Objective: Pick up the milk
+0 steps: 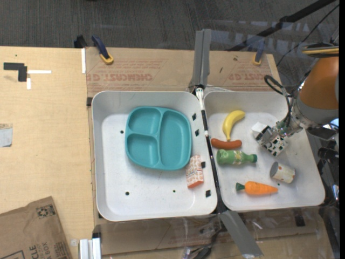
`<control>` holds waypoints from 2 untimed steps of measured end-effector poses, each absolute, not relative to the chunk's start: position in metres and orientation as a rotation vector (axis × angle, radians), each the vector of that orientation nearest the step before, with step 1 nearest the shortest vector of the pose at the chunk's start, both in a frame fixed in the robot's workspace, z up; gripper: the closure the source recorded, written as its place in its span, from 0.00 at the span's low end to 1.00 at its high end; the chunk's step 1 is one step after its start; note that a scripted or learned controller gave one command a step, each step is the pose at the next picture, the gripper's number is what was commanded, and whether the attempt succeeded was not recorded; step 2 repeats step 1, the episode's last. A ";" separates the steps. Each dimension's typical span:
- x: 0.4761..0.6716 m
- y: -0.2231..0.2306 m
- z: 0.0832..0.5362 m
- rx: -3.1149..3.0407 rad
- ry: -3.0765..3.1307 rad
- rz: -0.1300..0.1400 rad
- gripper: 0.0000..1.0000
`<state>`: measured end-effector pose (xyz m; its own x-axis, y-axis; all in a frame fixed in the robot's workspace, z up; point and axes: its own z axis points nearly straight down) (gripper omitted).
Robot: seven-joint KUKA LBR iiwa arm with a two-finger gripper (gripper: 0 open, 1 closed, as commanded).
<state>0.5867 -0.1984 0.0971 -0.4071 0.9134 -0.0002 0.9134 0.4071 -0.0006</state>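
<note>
Across the bench sit two shallow white bins side by side, the left bin (108, 161) and the right bin (307, 190). From the right edge the grey arm with its orange band (322, 88) reaches down and leftward into the right bin's upper right part, its wrist slanted toward the bin floor. In the left bin lies a teal plastic tray with three compartments (159, 138). Just beside that tray's lower right corner lies the small milk carton, white with red-orange print (195, 172); it appears to rest on its side, its long axis running nearly up and down in the view, tilted slightly, close to the wall between the bins. The right bin holds a green bottle lying on its side (235, 157), a yellow banana (232, 122), an orange carrot (258, 188), a red sausage (226, 143), and a small white cup tipped over (282, 172). The two-finger gripper (275, 138) is low over a small white block with dark spots (274, 144), well apart from the milk; whether its jaws are apart or together cannot be told.
</note>
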 end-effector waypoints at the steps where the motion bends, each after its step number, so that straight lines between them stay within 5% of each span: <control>1: 0.613 -0.173 0.188 -1.748 -2.609 0.002 1.00; 2: 0.613 -0.173 0.188 -1.748 -2.609 0.002 1.00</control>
